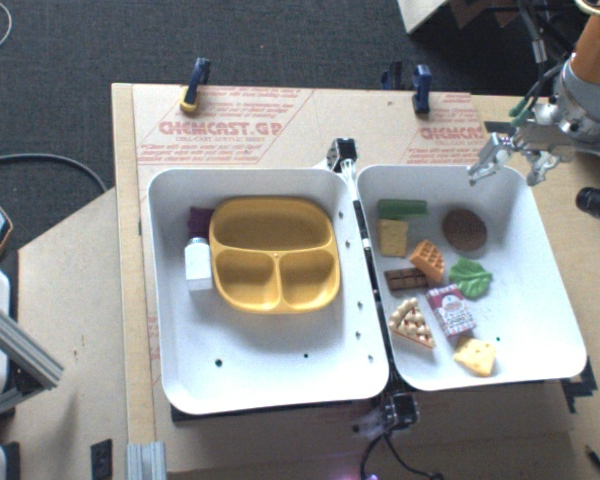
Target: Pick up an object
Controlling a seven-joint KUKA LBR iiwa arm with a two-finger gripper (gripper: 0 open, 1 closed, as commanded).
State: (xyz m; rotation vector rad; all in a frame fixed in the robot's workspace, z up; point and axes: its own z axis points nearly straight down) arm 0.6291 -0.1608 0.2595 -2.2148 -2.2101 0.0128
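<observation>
A tan bench [130, 268] bears 2 shallow white plastic bins. The silver two-finger gripper [510, 168] hangs spread and empty above the right bin's [550, 298] far rim, near a round brown cookie [465, 229].

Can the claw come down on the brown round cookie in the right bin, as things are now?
Probably yes. The claw hangs with fingers spread above the right bin's far edge, and the brown cookie lies flat just below it, uncovered. The green block and waffle lie apart from it.

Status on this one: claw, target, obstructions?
Claw open, holding nothing, above right bin's far edge. Brown cookie nearest, untouched. Nothing in the way.
</observation>
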